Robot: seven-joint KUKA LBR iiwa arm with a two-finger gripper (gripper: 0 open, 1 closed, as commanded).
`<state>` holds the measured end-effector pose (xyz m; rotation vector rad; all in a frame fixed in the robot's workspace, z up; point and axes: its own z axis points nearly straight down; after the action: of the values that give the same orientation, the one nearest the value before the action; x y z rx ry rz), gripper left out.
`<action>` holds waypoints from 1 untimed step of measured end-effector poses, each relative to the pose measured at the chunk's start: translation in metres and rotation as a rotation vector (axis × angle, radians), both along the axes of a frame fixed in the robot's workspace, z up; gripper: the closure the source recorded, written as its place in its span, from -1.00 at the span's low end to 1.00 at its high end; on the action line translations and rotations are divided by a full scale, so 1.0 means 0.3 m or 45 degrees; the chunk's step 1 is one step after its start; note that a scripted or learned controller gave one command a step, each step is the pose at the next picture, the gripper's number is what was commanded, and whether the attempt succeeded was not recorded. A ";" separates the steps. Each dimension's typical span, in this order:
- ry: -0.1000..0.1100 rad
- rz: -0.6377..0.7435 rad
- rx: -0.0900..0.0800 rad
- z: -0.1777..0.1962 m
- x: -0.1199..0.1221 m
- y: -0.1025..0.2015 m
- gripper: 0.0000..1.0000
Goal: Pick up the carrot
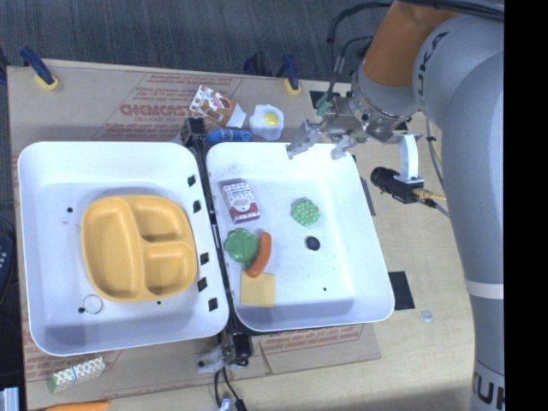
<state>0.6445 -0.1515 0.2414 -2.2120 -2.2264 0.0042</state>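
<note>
Carrot [263, 253] is seen near-left in right bin [360, 229], touching cheese [258, 290]; tool [321, 141] is poised far, spread wide, holding nothing.

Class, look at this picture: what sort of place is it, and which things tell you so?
Probably a robotics lab bench set up for picking trials. A grey arm reaches over two white bins holding toy food such as a carrot, and cardboard is clamped underneath.
</note>
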 end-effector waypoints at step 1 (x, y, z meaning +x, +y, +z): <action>0.003 -0.128 0.001 -0.331 0.024 0.199 -1.00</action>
<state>0.6517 -0.0917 0.1421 -2.3201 -2.1106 0.0054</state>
